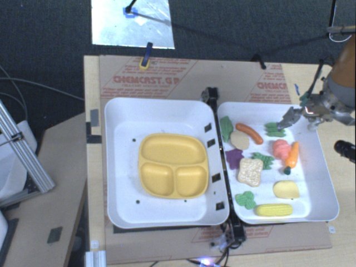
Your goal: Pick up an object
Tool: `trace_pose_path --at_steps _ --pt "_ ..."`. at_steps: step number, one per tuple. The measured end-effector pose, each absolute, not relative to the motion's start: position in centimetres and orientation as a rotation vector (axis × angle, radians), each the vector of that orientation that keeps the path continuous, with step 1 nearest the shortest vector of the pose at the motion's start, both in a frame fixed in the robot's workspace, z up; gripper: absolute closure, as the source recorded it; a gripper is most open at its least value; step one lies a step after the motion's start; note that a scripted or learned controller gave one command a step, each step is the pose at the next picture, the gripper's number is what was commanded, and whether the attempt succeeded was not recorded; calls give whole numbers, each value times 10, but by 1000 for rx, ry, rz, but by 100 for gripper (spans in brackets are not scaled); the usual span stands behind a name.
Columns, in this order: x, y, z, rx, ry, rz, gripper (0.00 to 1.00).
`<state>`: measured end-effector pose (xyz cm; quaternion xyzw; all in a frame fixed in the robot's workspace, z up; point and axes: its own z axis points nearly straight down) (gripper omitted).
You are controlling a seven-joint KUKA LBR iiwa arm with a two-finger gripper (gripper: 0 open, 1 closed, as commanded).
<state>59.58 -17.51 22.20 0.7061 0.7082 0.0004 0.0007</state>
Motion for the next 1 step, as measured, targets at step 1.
trace_pose_path --at_steps 1 --pt "533 -204 84 2231 2222 -8 0"
